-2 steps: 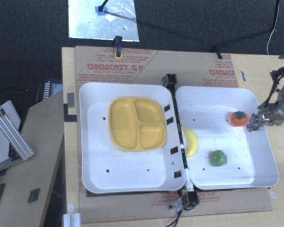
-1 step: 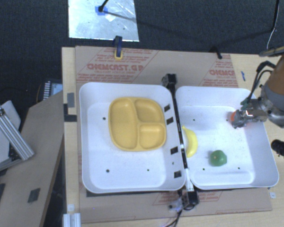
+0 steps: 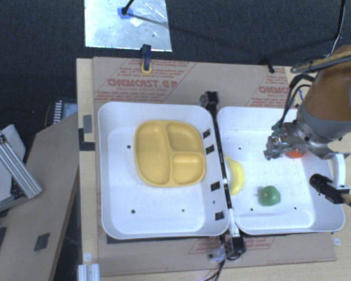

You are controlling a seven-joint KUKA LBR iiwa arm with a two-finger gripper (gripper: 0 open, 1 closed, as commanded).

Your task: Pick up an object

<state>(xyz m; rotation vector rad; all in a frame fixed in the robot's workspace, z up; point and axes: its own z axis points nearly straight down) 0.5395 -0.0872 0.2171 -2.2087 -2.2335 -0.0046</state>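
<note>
In the right bin lie three things. A yellow banana-shaped piece rests against the bin's left wall. A green round object sits near the front middle. A small orange-red object shows partly from under the wrist at the back right. My gripper hangs low over the back of this bin, just left of the orange-red object and well behind the green one. Nothing is visibly held in it.
The left bin holds a yellow divided plate with three compartments. A black divider strip runs between the bins. The arm covers the right bin's back right corner. Cardboard lies under both bins.
</note>
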